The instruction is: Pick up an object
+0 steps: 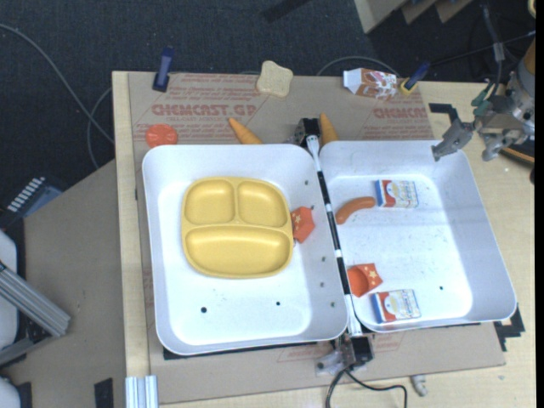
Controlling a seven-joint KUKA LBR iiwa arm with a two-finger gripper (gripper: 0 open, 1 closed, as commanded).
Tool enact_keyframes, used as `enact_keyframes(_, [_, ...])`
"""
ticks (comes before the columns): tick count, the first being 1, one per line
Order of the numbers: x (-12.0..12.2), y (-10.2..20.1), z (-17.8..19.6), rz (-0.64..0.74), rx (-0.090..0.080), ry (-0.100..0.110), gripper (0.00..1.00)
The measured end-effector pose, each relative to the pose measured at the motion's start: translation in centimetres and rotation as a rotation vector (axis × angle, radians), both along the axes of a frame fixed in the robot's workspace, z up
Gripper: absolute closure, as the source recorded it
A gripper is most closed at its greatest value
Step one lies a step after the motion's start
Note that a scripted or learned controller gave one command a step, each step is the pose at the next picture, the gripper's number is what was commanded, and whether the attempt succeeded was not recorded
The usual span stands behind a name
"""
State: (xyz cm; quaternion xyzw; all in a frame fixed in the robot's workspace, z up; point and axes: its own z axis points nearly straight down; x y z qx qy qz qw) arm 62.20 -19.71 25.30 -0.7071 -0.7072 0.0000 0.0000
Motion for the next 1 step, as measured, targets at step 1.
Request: enact_keyframes(1, [1.28, 4.75, -13.79, 0.001, 0.001, 0.003, 0.0])
